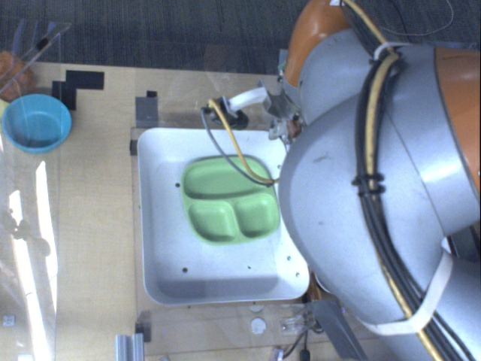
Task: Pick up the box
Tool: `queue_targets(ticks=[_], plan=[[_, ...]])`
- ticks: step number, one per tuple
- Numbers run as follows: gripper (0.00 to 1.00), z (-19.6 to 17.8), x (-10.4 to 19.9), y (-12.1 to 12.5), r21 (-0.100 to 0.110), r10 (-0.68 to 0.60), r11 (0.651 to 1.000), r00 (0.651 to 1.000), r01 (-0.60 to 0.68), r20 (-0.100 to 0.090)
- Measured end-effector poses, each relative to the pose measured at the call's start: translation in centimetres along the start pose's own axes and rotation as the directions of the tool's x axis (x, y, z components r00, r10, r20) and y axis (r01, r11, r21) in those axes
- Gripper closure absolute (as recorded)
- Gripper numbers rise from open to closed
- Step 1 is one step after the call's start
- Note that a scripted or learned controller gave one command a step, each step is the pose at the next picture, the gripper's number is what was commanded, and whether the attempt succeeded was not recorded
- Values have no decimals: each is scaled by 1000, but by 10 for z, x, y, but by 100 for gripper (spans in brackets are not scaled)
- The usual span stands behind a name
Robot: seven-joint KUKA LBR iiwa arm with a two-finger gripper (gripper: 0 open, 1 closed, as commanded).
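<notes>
Green tray w/ three compartments lies at centre of white bin. Grey arm covers 3 o'clock side. Gripper state: cannot tell. Blue bowl at 9 o'clock.

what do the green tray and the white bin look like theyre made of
Green tray: probably moulded plastic, matte, going by its rounded, soft-edged compartments and even colour. White bin: likely plastic too, though painted metal is possible; smooth with a slight sheen, rounded corners and small holes in its floor.
</notes>
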State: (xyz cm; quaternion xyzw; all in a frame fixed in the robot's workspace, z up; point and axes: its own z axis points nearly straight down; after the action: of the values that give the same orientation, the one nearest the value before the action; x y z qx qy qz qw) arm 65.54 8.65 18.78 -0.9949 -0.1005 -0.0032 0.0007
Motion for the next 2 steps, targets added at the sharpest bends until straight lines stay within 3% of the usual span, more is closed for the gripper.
queue_targets(ticks=[1,2], plan=[[0,-80,-48,83,-3,-31,999,1000,31,1],[0,-165,-29,186,-4,-199,980,980,199,2]])
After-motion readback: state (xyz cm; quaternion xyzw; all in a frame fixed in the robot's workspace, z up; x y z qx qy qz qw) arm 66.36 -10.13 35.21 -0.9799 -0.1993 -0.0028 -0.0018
